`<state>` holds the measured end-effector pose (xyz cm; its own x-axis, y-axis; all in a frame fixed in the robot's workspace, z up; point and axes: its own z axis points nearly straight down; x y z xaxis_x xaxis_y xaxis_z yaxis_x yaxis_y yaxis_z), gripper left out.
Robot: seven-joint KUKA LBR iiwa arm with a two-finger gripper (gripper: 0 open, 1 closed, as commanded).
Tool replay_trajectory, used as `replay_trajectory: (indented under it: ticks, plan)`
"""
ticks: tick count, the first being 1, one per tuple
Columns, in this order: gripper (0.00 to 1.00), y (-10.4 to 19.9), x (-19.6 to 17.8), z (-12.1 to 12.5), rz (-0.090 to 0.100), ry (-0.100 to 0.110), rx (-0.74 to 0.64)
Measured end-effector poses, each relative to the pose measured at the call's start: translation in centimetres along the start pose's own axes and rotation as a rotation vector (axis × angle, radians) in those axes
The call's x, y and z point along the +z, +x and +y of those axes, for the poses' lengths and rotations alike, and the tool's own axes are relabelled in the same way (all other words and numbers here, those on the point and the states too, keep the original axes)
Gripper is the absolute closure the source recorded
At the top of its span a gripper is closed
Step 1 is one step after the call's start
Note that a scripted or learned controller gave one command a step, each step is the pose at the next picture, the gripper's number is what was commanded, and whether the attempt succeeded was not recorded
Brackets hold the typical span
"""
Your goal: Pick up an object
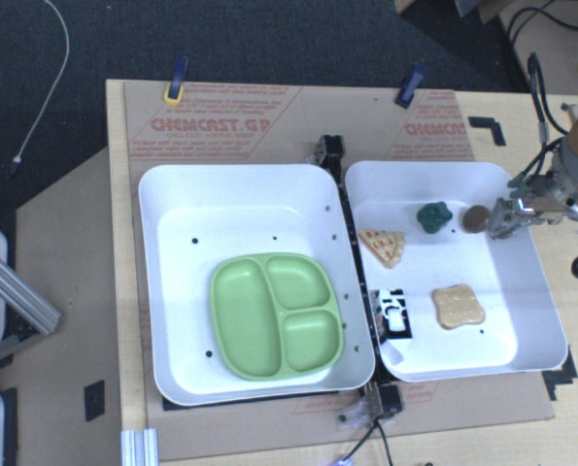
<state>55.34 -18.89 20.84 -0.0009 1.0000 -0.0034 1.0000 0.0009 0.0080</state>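
The gripper (510, 214) hovers at the right bin's (522, 357) far right rim, its state impossible to tell; the small brown round piece (475, 219) lies just left of it.

The right bin (522, 343) holds four loose items. A dark green lump (433, 216) lies near the back edge, with a small brown round piece (475, 219) just beside it toward the bin's right wall. A tan waffle wedge (383, 247) lies flat by the left wall. A beige toast slice (458, 307) lies flat toward the front.
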Motion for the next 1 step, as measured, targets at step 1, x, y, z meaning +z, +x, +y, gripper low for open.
replay_trajectory:
  ticks: [1]
  plan:
    - [1.0, -0.04, -2.83, 0.15, 0.001, 0.002, 0.0]
